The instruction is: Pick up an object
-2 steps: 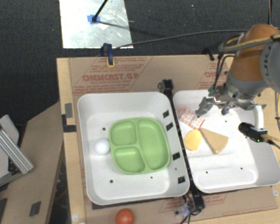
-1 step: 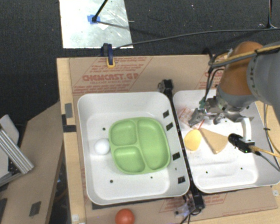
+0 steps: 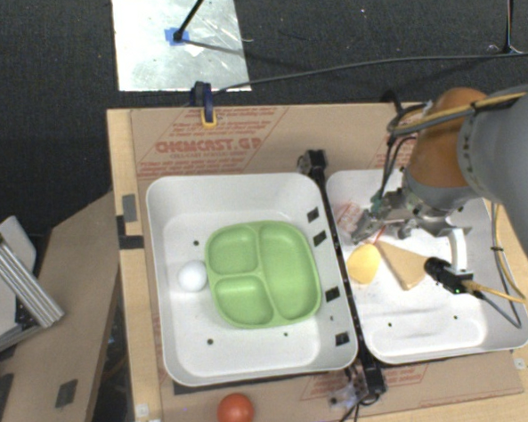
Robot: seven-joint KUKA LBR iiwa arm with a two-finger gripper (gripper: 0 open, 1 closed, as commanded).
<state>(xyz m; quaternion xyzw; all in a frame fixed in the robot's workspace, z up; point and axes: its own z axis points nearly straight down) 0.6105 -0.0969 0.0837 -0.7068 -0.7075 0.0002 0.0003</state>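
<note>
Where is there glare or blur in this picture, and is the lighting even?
Camera view: glare whitens the foil sheet at top; the bins are lit evenly with soft shadows; the hand above the right bin looks blurred, the green tray fairly sharp.

Green divided tray (image 3: 262,273) and white ball (image 3: 192,277) in left bin (image 3: 191,366); pincer (image 3: 378,221) above yellow lemon (image 3: 364,265).

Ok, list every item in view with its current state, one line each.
green divided tray: lying flat in the left bin, compartments bare.
white ball: in the left bin, touching the tray's left edge.
yellow lemon: in the right bin.
cheese wedge: flat, beside the lemon.
orange ball: outside the bins, on the cardboard.
gripper: low over the right bin.
</note>
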